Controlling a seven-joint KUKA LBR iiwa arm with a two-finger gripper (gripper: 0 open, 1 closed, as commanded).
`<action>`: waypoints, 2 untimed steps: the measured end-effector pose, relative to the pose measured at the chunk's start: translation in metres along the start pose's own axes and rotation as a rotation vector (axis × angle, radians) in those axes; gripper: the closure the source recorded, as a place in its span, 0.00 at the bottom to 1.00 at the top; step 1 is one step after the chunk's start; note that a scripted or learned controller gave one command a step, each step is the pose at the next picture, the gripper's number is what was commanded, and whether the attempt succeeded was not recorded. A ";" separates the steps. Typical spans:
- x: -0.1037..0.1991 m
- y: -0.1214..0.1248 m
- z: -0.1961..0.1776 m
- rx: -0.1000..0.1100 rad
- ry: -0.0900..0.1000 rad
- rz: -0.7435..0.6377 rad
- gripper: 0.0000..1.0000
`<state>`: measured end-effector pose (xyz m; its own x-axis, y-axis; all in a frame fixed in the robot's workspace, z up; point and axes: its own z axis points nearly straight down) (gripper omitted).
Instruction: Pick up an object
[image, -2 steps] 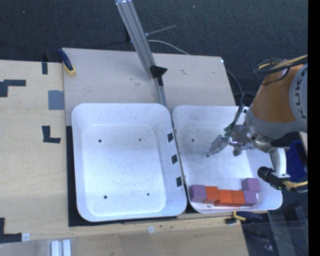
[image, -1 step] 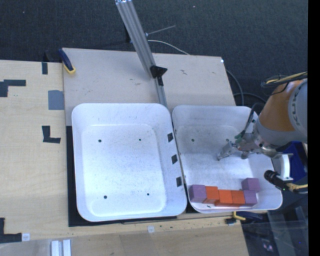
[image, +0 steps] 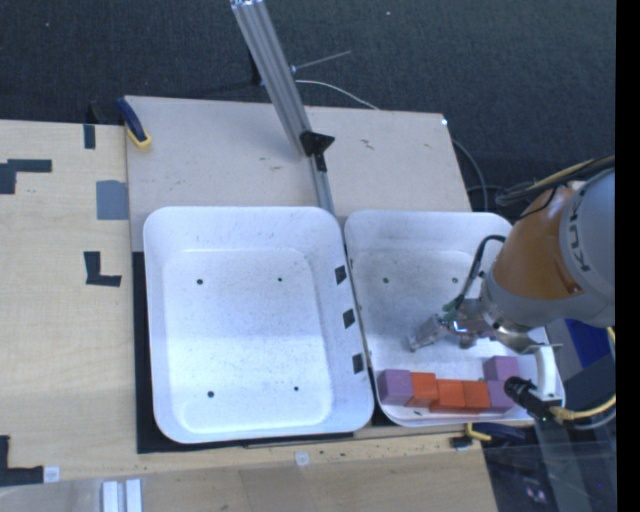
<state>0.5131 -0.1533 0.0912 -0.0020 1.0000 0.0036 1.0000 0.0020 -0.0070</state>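
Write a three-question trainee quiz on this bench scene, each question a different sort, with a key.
1. True or false: the blocks lie in the left bin.
2. Multiple choice: the blocks sit along which edge of the right bin? A) the far edge B) the near edge C) the middle
3. Fill in: the pincer hangs over the ___ bin.

Key:
1. False; the purple and orange blocks lie in the right bin.
2. B
3. right
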 end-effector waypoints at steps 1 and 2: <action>-0.002 0.002 -0.010 -0.004 -0.002 0.001 1.00; -0.002 0.002 -0.009 -0.003 -0.001 0.001 0.00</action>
<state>0.5151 -0.1551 0.1006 -0.0008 1.0000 0.0026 1.0000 0.0008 -0.0038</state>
